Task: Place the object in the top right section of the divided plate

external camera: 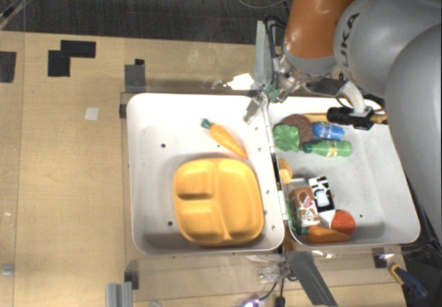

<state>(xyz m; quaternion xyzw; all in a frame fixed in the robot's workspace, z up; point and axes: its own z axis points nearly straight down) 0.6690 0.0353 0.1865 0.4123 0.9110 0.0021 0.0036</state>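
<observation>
A yellow divided plate [217, 199] lies in the left bin [148, 161], toward its front. A toy carrot [224, 137] with a green top rests on the bin floor just beyond the plate's far edge, touching or nearly touching it. My gripper [256, 108] hangs over the ridge between the two bins, near their back edge and a little right of the carrot. I see nothing held in it. The arm's orange band [314, 12] and grey body cover the upper right.
The right bin [387, 181] holds several toys: a green leafy piece [286, 137], a brown round piece [299, 123], a blue bottle [329, 131], a green bottle [329, 150], a carton [304, 206], a black-and-white box [322, 192] and a red tomato [343, 221].
</observation>
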